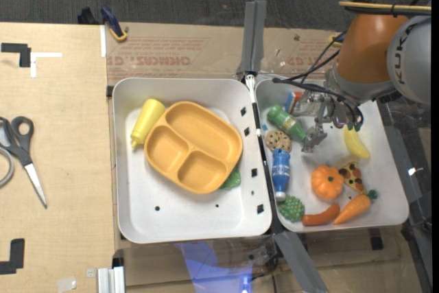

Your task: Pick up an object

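Note:
My gripper (321,128) hangs over the upper middle of the right bin (391,209), below the arm's orange band. Just left of it lie a green bottle (285,121) and a brown cookie (278,141). A yellow banana (355,144) lies just to its right. Nearer the front are a blue bottle (281,171), an orange pumpkin (326,182), a spotted pizza slice (352,177), a carrot (353,208), a red chili (319,218) and a green spiky ball (291,208). I see nothing held in the gripper.
The left bin (137,216) holds an orange divided plate (192,146), a yellow bottle (146,121) and a green item (232,180) partly under the plate. Scissors (24,154) lie on the bench at far left. A raised divider (255,44) separates the bins.

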